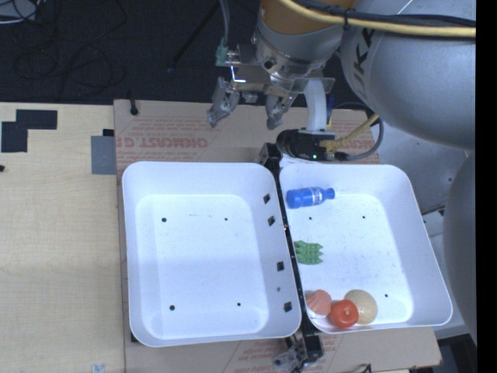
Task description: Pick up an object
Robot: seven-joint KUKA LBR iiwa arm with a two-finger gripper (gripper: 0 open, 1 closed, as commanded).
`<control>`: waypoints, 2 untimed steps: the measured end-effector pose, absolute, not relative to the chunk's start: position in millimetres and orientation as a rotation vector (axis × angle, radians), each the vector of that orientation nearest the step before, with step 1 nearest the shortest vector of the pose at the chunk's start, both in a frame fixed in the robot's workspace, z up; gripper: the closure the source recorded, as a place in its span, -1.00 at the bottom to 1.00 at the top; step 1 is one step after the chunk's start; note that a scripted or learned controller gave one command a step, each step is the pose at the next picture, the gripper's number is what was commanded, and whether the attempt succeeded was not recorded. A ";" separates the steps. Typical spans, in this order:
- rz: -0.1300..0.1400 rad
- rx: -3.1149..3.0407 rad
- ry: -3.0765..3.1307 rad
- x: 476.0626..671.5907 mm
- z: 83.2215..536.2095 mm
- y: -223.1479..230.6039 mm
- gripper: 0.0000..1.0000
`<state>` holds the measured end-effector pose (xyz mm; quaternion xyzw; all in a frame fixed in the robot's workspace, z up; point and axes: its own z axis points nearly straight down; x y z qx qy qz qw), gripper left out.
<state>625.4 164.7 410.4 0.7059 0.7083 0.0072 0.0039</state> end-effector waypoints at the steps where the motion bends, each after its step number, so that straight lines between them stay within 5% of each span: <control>1: -0.013 2.230 2.217 621.5 346.0 97.8 -1.00; 2: -0.020 2.234 2.221 595.1 239.8 44.9 -1.00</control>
